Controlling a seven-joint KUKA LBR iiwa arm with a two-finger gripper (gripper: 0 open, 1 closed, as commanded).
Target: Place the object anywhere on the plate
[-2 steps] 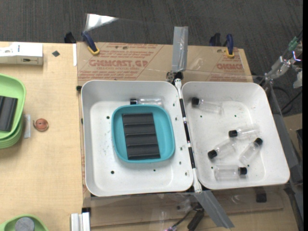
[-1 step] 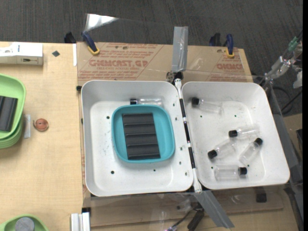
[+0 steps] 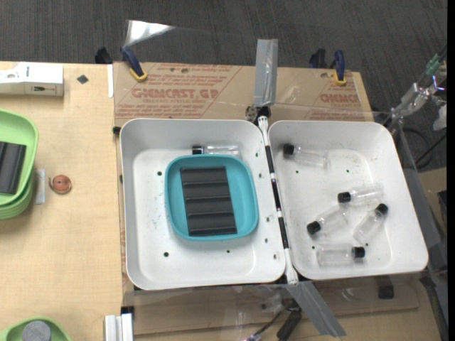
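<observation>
Vials (image 3: 346,222), clear with black caps, lie scattered in the right bin (image 3: 398,162), right of the teal plate (image 3: 245,190), which sits mid left bin (image 3: 142,204) with white floor around its edges. I cannot tell my gripper's state.
</observation>
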